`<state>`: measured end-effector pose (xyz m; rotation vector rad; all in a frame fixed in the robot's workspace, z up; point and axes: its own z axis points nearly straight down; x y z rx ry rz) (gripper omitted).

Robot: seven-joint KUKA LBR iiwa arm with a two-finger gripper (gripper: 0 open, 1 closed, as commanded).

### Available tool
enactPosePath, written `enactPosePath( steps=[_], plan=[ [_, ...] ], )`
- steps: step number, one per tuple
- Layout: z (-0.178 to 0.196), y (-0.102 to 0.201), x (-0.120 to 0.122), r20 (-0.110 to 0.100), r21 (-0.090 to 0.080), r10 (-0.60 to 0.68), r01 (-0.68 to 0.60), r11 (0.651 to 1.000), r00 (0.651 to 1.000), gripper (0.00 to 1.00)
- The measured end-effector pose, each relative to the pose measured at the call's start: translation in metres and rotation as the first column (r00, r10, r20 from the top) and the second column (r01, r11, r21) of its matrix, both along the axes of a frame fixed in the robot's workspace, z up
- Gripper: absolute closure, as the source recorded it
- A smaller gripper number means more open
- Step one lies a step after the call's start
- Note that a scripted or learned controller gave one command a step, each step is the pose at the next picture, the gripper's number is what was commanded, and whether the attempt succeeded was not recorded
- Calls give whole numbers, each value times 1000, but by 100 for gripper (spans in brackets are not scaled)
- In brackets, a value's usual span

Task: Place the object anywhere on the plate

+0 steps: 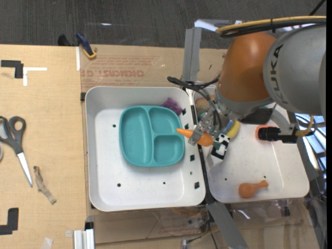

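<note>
Claw (199, 134) grasping carrot (193, 134) over bin divider, teal plate (151, 136) beside, purple toy (173, 106) behind plate

light: bright, even overhead | shadows: soft | focus: sharp | glare: none on bins (96, 154)

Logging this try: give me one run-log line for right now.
gripper: holds orange carrot | position: over divider between bins | teal plate: bare, left bin | placement: not yet done
</note>
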<state>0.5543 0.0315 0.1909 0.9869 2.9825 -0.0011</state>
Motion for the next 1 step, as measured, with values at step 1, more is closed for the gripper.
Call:
enactPosePath(
  steps=[1],
  plan=[
    [0, 0, 0, 0, 0, 0, 0, 1000, 1000, 0]
  ],
)
